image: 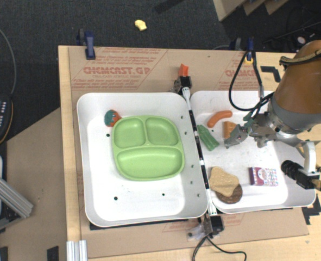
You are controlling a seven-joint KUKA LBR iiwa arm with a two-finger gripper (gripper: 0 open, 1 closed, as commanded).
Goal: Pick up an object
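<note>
Two nearby pieces, orange sausage [220,116] and brown block [228,128], are crowding the claw [236,138]; grip unclear, so centring matters.

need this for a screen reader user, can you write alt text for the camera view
A grey and orange robot arm reaches from the right, its tool low over the right white bin, near a green block, an orange sausage-shaped toy, a tan and brown piece and a small purple box. The left white bin holds a green divided plate.
</note>
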